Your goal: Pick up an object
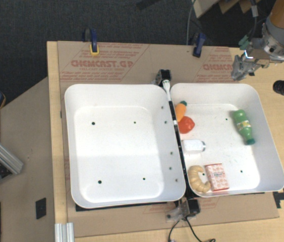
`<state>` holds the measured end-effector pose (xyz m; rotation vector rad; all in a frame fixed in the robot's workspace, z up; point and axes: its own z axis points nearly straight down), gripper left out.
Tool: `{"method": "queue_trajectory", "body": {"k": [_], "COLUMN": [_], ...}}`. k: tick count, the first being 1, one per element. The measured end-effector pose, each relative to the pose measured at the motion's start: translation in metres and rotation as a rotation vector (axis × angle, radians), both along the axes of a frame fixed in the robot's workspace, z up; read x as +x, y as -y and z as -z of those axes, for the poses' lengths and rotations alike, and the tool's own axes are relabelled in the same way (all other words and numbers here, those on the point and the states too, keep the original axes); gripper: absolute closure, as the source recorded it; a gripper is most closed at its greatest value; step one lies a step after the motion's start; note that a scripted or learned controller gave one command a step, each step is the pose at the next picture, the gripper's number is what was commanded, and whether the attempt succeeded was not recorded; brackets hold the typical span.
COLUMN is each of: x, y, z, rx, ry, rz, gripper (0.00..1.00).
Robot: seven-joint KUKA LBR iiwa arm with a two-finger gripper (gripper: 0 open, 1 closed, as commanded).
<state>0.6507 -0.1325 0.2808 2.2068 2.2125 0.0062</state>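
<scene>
The right bin (263,105) holds several things. A green bottle (242,126) lies near its right wall. Against the left wall sit a small orange carrot (181,108) and a red round piece (186,124), and below them lies a white capsule-like piece (193,145). At the front, a tan bread roll (198,179) touches a red-and-white box (216,177). My gripper (242,70) hangs over the cardboard just behind the right bin's back rim, well apart from every object. It is open and nothing is between its fingers.
The left bin (76,135) stands beside the right one, with a black divider strip (172,122) between them. Both rest on a cardboard sheet (121,59) held by blue clamps (92,38) at the back.
</scene>
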Motion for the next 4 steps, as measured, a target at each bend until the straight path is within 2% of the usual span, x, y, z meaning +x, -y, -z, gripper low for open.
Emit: {"method": "queue_trajectory", "body": {"k": [4], "x": [0.003], "y": [0.0], "z": [-0.042], "rx": [-0.01], "ry": [0.014], "rz": [-0.003], "gripper": [1.0]}}
